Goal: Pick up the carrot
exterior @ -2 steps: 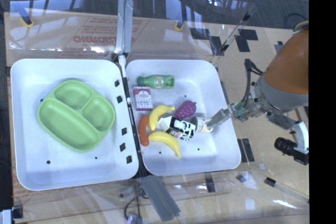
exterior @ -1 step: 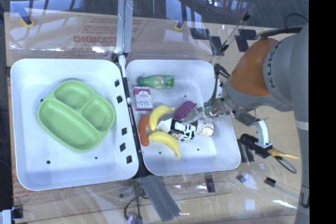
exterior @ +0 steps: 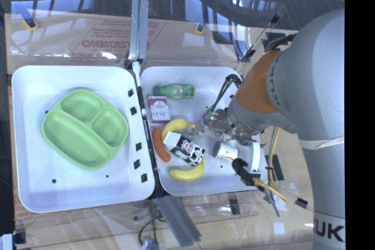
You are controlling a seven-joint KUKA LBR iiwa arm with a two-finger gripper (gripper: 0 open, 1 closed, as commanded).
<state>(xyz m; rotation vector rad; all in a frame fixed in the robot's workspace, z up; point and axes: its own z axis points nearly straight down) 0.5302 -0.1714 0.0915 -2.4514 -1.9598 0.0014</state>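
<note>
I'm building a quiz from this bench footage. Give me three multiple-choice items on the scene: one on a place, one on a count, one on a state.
1. Where does the carrot lie?
A. on the green plate
B. in the right bin, by its left wall
C. outside both bins

2. How many bananas are in the right bin?
A. one
B. two
C. four

3. How does the green bottle rest?
A. upright
B. on its side
C. on the plate

Answers: 1 B, it lies along that bin's left wall; 2 B, one banana above the cow-patterned carton, another below; 3 B, it lies lengthwise.
</note>
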